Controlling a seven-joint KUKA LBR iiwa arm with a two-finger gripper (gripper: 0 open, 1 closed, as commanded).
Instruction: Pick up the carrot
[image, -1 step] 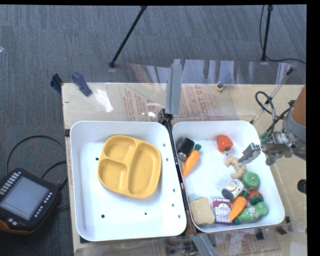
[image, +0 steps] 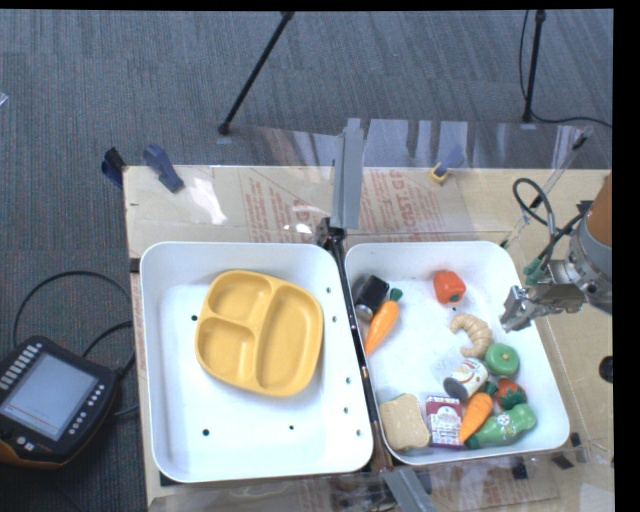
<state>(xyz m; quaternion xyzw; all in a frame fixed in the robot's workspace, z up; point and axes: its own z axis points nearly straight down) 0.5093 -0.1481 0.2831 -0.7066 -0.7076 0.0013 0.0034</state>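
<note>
the bench carries two white bins side by side. the left bin holds a yellow plate with three compartments, lying near the bin's middle and a little toward its far edge. the right bin holds many small toy foods. the arm reaches in over the right edge of this bin, and its gripper hangs just above that edge, holding nothing; i cannot tell how it is set.

one carrot lies by the left wall of the right bin, tilted, its green top touching a black object. a second carrot lies near the front right corner, between a small red and white box and a green bottle. a slice of bread is at the front left corner, a red pepper is near the far edge.
</note>
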